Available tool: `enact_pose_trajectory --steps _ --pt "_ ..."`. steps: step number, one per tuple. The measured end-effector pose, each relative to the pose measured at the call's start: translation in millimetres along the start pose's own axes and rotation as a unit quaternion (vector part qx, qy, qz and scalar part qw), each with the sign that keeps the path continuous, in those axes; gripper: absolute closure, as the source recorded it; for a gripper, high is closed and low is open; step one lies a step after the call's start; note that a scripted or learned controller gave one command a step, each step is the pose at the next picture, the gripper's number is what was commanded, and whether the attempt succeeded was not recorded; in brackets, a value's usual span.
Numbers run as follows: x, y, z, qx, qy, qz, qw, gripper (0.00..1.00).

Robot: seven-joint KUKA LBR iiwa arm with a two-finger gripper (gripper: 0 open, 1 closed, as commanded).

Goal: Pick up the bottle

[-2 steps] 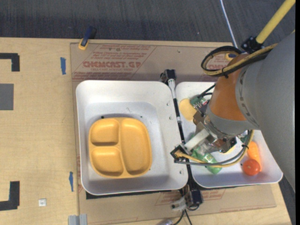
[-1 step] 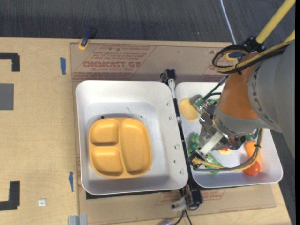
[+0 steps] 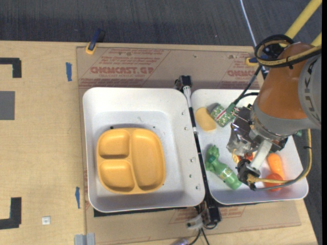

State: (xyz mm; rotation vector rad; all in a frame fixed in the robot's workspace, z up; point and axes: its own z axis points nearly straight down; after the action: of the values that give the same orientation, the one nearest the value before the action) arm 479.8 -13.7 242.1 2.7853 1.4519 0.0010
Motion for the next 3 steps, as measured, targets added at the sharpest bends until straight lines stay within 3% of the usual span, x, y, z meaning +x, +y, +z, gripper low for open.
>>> enact_pose_trajectory --steps 1,2,3 --pt "0.0 -0.1 0.0 0.000 0.000 0.000 1.0000 0.00" --pt "15.8 -12.5 58.0 0.002 -0.001 0.045 0.9990 0.00" --pt "16.3 -12.2 48.2 0.002 -0.001 0.046 0.9990 1.00"
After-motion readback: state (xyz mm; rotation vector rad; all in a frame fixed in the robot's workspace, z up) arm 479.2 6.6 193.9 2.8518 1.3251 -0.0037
